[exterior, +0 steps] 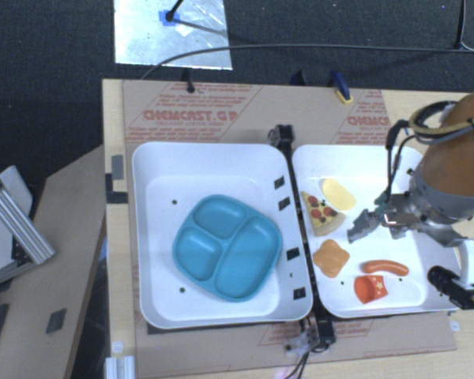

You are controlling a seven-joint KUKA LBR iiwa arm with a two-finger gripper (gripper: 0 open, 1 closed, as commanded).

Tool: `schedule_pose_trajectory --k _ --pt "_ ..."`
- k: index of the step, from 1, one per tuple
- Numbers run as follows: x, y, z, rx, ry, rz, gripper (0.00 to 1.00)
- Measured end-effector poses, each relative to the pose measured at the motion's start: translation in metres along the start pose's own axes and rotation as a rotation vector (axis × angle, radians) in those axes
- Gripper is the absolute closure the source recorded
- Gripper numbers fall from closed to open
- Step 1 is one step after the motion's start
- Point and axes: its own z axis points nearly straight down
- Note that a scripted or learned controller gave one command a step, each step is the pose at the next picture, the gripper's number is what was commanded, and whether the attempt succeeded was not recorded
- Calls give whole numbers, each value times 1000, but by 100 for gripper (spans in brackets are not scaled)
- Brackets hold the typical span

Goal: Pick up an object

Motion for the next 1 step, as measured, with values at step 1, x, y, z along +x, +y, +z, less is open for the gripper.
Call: schedule_pose_trajectory --k 1 --pt "0 3 -5 -12 -2 -2 0"
